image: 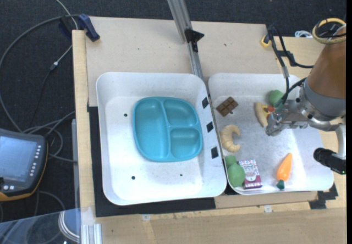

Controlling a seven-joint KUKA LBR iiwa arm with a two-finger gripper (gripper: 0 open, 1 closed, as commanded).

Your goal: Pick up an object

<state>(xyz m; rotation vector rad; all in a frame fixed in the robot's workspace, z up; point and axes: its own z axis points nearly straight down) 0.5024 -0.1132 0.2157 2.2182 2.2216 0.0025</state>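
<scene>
My gripper (273, 126) hangs over the right bin (308, 188), low near its upper middle, just right of a yellowish banana-like piece (260, 112) and below a green item (275, 96). Further left in that bin lie a brown chocolate waffle (226, 106) and a tan croissant (231, 137). Along the front are a green pear (235, 173), a small pink-and-white carton (251, 174) and an orange carrot (284, 167). Nothing shows between the fingers.
The left bin (110, 127) holds a blue divided plate (166, 128). A metal pole (179, 6) slants down to the divider between the bins. Cables and a pendant (19, 166) lie off the bench at the left.
</scene>
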